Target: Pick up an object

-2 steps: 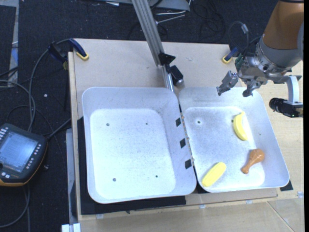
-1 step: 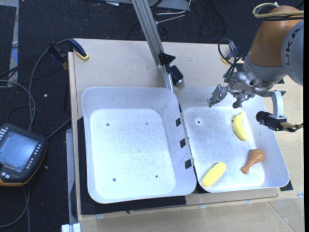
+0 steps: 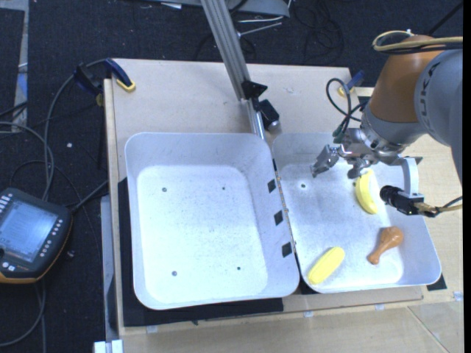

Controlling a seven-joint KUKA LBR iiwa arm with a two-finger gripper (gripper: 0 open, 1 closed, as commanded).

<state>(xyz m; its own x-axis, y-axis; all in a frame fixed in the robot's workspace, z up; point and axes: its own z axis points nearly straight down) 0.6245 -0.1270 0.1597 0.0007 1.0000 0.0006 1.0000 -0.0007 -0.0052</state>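
**Over the right bin, nothing in my claw**

The yellow banana lies in the right bin, just below my claw, which hangs spread wide and holds nothing. Nearer the front rim lie a yellow corn-like piece and a brown drumstick (both apart from the banana).

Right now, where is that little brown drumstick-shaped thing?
In the camera view, the brown drumstick lies in the right bin, near its lower right corner. A yellow corn cob lies to its left, and a banana lies above it.
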